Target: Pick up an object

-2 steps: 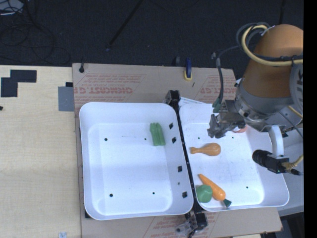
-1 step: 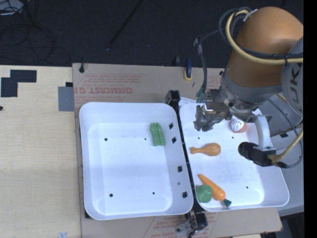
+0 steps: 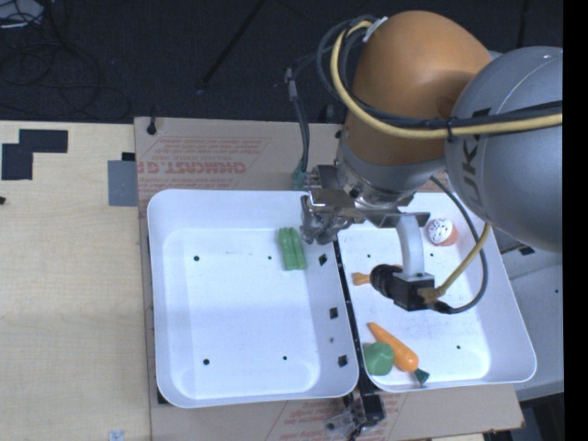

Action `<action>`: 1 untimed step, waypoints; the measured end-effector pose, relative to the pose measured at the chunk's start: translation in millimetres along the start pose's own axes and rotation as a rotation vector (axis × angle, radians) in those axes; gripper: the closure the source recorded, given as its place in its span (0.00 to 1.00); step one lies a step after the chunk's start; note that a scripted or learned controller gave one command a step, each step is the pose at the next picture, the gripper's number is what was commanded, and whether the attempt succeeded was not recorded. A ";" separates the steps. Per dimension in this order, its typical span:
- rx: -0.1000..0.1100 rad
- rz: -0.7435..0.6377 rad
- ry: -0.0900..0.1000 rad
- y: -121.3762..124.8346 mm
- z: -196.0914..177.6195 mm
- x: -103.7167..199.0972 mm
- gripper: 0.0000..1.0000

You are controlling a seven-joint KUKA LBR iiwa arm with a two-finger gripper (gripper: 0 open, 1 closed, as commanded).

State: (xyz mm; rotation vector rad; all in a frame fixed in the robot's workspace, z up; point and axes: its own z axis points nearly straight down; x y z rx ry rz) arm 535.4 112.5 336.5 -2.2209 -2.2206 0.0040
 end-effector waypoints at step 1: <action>-0.002 -0.005 0.000 41.2 -73.7 -5.9 1.00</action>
